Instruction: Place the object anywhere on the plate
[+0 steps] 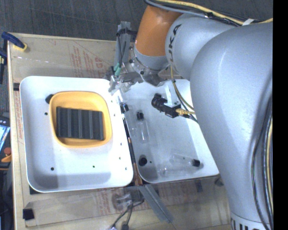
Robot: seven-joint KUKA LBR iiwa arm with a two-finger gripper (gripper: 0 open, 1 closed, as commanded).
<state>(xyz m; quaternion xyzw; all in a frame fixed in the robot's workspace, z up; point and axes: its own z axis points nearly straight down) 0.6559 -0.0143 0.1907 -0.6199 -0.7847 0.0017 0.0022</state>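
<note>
A yellow plate (pixel 52 116) with a dark ribbed centre lies in the left white bin (pixel 62 174). Several clear plastic objects with black caps lie in the right white bin (pixel 201 143): one (pixel 141 127) near the bin's left wall, one (pixel 183 160) at the front right, and one (pixel 151 166) at the front left. My gripper (pixel 118 83) hangs over the back end of the divide between the two bins, just right of the plate's far right corner. I see nothing held in it.
The grey arm with its orange band (pixel 156 28) covers the right bin's back and right side. A black cable plug (pixel 164 105) hangs over the right bin. A blue clamp (pixel 13 40) grips the bench's back left corner.
</note>
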